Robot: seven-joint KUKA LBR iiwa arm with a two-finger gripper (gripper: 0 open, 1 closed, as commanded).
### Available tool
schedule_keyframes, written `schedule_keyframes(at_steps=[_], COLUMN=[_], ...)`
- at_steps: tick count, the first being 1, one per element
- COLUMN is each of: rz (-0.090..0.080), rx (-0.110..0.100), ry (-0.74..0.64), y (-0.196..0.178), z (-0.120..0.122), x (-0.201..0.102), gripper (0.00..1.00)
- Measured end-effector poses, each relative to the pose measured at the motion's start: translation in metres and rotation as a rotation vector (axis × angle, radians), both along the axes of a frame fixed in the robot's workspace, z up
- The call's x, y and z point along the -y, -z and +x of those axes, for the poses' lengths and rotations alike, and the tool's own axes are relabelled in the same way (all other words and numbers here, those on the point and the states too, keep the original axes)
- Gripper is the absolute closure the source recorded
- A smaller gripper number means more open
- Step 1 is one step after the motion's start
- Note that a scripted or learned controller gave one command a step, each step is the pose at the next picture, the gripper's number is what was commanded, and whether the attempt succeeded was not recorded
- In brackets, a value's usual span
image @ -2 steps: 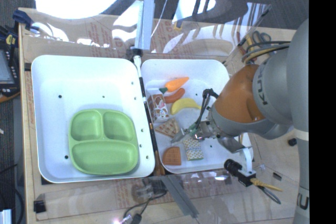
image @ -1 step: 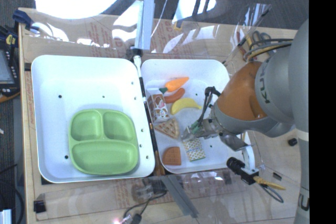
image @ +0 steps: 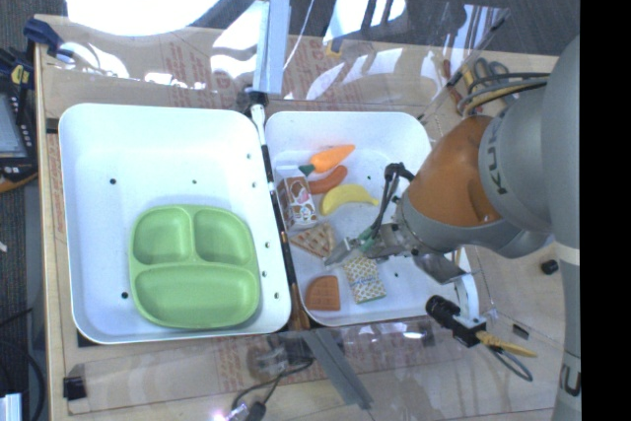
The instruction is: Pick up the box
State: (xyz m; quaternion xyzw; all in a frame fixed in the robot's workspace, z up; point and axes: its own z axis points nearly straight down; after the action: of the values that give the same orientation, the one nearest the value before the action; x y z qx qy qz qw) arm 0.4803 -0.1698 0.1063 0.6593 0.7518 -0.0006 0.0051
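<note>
A small white and brown box (image: 296, 200) stands at the left side of the right bin (image: 414, 128), close to the divider. My gripper (image: 361, 245) hangs low over the middle of that bin, to the right of the box and apart from it. It sits just above a flat chequered packet (image: 366, 280) and next to a brown waffle piece (image: 314, 240). The grey arm with its orange band (image: 449, 182) reaches in from the right and hides the bin's right part.
An orange carrot (image: 333, 156), a red sausage (image: 327, 177) and a yellow banana (image: 347, 198) lie behind the gripper. A round brown biscuit (image: 322, 292) lies at the front. The left bin (image: 89, 128) holds a green divided plate (image: 194, 266).
</note>
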Motion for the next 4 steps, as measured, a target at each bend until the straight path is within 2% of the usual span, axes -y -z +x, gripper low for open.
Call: schedule_keyframes(at_steps=[1,2,3,4], rz=[0.000,0.000,0.000,0.000], rx=[-0.001,-0.002,-0.002,-0.002], ry=[-0.004,-0.005,-0.007,-0.007], y=[-0.0094,-0.0094,-0.0187,-0.0187], z=[0.0006,0.0006,0.0013,0.0013], x=[-0.0004,-0.0004,-0.0008,-0.0008], gripper=[1.00,0.00,1.00,0.00])
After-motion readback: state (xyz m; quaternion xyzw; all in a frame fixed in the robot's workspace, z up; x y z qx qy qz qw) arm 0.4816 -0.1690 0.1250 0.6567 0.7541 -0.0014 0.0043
